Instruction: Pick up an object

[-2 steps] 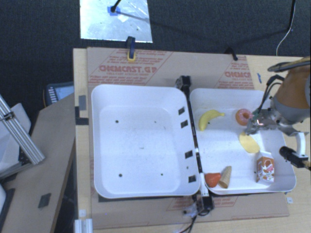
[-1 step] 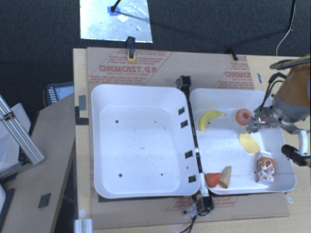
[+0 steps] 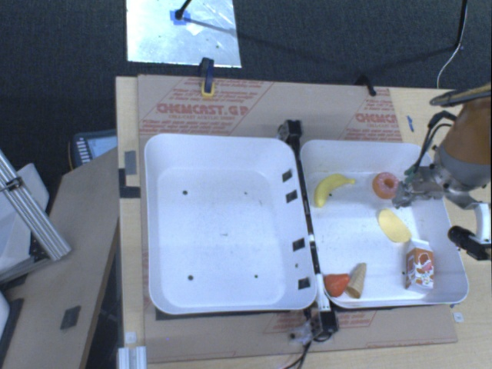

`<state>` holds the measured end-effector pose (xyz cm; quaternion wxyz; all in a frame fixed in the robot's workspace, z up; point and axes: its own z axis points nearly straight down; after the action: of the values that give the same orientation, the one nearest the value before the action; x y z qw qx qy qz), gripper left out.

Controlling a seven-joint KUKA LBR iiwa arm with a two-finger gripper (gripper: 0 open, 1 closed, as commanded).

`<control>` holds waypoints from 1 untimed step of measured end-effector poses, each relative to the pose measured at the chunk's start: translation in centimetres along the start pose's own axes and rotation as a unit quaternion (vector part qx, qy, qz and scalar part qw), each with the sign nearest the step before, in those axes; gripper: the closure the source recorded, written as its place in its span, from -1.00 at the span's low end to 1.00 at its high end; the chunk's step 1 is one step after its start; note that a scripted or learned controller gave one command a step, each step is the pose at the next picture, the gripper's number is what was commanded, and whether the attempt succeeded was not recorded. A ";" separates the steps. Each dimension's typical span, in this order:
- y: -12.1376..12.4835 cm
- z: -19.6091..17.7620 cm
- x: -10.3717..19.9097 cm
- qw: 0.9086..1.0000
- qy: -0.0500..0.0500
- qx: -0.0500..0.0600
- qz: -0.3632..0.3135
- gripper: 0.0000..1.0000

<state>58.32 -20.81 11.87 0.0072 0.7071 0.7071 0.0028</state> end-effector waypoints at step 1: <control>4.1 -2.7 0.2 1.000 0.002 0.003 -0.003 1.00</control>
<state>62.41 -20.62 14.67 0.0037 0.7051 0.7091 0.0020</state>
